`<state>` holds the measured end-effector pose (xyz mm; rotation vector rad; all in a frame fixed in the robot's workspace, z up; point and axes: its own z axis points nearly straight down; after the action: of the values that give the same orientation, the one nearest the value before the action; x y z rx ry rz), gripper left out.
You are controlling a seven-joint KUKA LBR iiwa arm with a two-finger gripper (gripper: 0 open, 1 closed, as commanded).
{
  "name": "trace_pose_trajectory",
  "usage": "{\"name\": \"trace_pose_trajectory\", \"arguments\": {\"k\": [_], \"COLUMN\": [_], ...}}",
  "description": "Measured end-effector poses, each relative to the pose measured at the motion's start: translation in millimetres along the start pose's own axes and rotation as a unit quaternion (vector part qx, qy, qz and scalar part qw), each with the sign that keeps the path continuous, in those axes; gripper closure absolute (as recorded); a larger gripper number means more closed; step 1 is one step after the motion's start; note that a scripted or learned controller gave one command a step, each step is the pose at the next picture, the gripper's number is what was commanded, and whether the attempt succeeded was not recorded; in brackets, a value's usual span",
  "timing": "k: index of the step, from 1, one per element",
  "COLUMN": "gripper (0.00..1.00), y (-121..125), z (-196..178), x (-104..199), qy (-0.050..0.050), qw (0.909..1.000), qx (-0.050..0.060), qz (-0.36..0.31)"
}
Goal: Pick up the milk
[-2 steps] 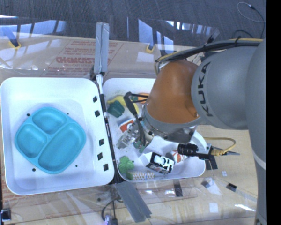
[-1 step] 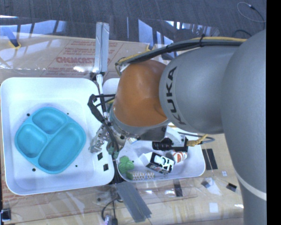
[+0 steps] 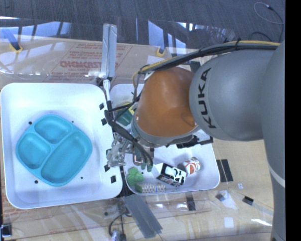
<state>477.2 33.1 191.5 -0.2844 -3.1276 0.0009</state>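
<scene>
Gripper (image 3: 125, 154) hung low over the left end of the right bin (image 3: 210, 177), close to the wall shared with the left bin (image 3: 10, 134); its metal fingers were a tangle of glints, and whether they were spread or pressed together could not be told, though nothing showed between them. What looked like the milk (image 3: 171, 174), a small black-and-white carton, lay on its side on the bin floor toward the lower right of the gripper, near but apart, its long axis running from upper left to lower right. A green toy (image 3: 135, 175) sat between the two, just below the gripper, and seemed the likeliest thing to get in the way. An orange-and-white item (image 3: 191, 165) lay just right of the carton. In the left bin rested a blue divided plate (image 3: 53, 149), well apart.
</scene>
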Motion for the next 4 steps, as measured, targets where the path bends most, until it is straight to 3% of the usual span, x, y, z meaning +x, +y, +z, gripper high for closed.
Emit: {"name": "trace_pose_trajectory", "arguments": {"k": [1, 2, 3, 4], "gripper": [1.00, 1.00, 1.00, 1.00], "y": [1, 56, 106, 182], "z": [-10, -16, -59, 29], "x": [-1, 12, 14, 36], "qy": [0.000, 0.000, -0.001, 0.001], "qw": [1.0000, 1.0000, 0.9983, 0.9916], "qx": [0.000, 0.000, 0.000, 0.001], "qz": [-0.003, -0.005, -0.058, -0.129]}}
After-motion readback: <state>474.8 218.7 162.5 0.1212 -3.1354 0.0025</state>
